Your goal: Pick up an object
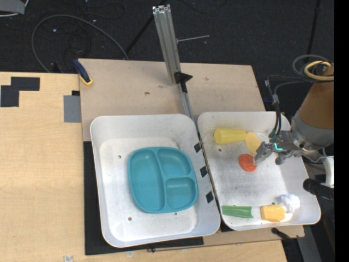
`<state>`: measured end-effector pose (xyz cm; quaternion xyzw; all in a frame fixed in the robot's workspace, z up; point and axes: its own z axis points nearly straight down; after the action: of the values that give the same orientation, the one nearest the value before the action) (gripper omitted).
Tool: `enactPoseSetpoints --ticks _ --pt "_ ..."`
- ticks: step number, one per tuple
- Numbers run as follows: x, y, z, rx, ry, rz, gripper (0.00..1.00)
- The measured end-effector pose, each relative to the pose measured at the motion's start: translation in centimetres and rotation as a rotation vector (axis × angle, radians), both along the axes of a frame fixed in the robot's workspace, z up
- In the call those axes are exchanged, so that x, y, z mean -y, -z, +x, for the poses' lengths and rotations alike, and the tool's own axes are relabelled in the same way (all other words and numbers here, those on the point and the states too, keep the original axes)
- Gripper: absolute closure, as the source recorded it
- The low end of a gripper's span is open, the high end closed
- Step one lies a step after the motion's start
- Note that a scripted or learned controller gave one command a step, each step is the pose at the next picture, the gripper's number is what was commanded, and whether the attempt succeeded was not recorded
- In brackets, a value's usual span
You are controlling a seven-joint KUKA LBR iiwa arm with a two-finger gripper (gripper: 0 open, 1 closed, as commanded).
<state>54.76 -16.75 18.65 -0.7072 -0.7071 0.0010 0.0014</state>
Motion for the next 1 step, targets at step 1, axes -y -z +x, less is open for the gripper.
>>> enactPoseSetpoints --ticks 1 --pt "0.01 -0.07 0.05 0.002 0.000 0.000 0.00"
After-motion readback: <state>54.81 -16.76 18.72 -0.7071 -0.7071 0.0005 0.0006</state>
